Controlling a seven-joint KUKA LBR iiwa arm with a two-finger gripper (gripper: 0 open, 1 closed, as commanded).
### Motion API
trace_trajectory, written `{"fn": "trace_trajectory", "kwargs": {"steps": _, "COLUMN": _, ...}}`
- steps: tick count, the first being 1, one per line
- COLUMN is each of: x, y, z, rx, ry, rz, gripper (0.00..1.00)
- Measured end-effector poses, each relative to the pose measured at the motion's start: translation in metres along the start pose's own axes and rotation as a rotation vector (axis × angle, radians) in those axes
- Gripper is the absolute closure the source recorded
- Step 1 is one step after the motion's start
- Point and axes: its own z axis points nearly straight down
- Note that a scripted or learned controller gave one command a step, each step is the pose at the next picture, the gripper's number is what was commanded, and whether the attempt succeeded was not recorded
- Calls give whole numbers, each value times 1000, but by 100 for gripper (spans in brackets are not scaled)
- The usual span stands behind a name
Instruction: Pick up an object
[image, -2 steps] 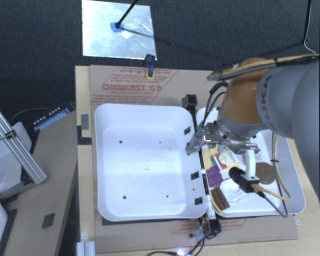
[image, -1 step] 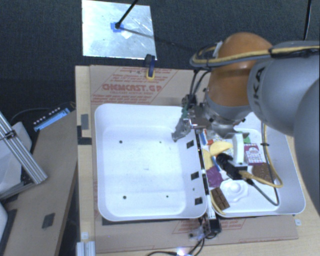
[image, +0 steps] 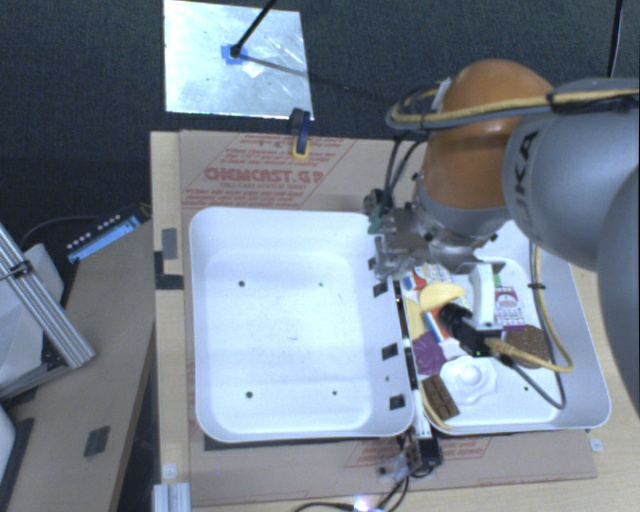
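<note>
My gripper (image: 398, 250) hangs low over the far left corner of the right bin (image: 585, 395), under the grey and orange wrist that hides much of the bin. Just in front of it lie a yellow curved piece (image: 441, 296), a white tube with a red label (image: 498, 297), a purple piece (image: 431, 353), a white lumpy object (image: 469, 379), a small brown bar (image: 440, 398) and a brown block (image: 528, 343). Nothing shows between the gripper's parts.
The left white bin (image: 205, 330) lies beside the right one, their walls meeting at a black-clipped divider (image: 404, 345). Both rest on brown cardboard (image: 260, 175). A shiny metal sheet (image: 238, 60) lies at the back, and an aluminium frame (image: 35, 300) stands at the far left.
</note>
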Motion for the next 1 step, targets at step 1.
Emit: {"fn": "trace_trajectory", "kwargs": {"steps": 1, "x": 35, "y": 14, "z": -165, "rx": -18, "ry": 4, "rz": 0, "gripper": 100}}
